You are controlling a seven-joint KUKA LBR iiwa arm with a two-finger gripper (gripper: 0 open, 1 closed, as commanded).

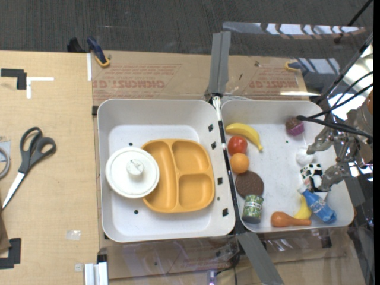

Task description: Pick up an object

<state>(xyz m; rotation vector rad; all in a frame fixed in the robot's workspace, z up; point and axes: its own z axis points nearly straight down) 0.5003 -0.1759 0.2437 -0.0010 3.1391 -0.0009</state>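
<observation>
My gripper (328, 159) hangs over the right edge of the right bin (270, 116), open, with nothing between its fingers. One finger (321, 142) points to the upper left and the other (332, 176) lies lower. A black-and-white toy (310, 173) sits just left of the lower finger. A small white piece (303, 158) lies beside it, and a purple item (294, 126) sits further back. Below the gripper lie a blue bottle (319, 206), a small yellow piece (304, 208) and an orange gourd (290, 219).
At the right bin's left side are a banana (245, 133), a red tomato (237, 144), an orange (240, 162), a brown disc (249, 184) and a green can (252, 208). The left bin (107, 218) holds a yellow divided plate (184, 174) and a white lid (132, 171). Scissors (28, 153) lie on the bench.
</observation>
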